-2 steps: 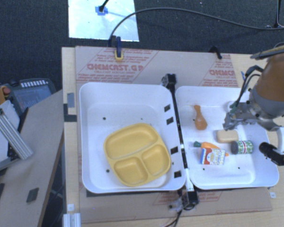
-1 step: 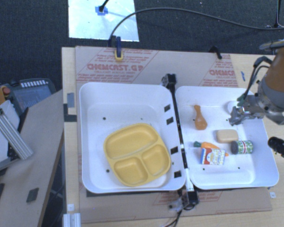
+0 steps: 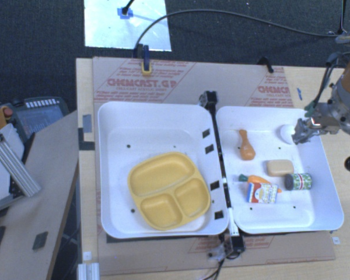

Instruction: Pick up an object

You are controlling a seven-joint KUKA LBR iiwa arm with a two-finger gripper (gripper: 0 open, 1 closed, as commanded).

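In the right bin (image 3: pixel 315 214) lie an orange pear-shaped toy (image 3: pixel 245 145), a beige block (image 3: pixel 279 167), a small green-labelled can (image 3: pixel 299 181) on its side, a toy carrot (image 3: pixel 255 179), a red and white carton (image 3: pixel 262 193) and a white round object (image 3: pixel 287 133). My gripper (image 3: pixel 304 129) hangs at the bin's upper right, just right of the white round object. Nothing shows between its fingers.
The left bin (image 3: pixel 116 127) holds a yellow divided tray (image 3: pixel 168 189). A black clip strip (image 3: pixel 217 156) runs between the two bins. A cable (image 3: pixel 221 16) and a silver sheet (image 3: pixel 126 16) lie beyond the bench, and a controller (image 3: pixel 38 115) sits at the left.
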